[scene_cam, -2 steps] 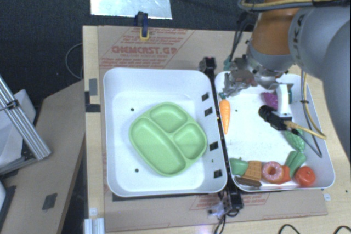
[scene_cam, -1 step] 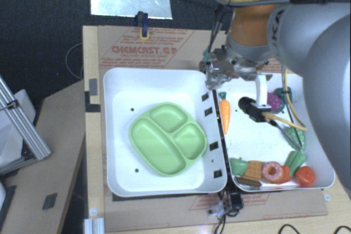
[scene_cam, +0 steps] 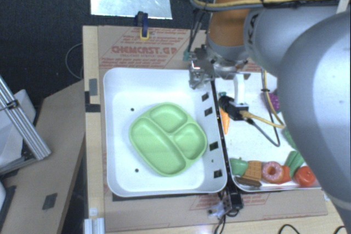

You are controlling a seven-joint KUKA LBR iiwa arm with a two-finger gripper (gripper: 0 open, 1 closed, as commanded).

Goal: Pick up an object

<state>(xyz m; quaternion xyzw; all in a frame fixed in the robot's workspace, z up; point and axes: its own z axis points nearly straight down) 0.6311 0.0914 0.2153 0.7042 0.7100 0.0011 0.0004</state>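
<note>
Your hand [scene_cam: 198, 79] hung over the far right corner of the left bin [scene_cam: 118, 118] — you could not tell whether it was open or closed. The green plate [scene_cam: 167, 140] lay nearer you, left of the hand; the pink donut [scene_cam: 272, 171] and red tomato [scene_cam: 305, 175] sat well off to its right
</note>
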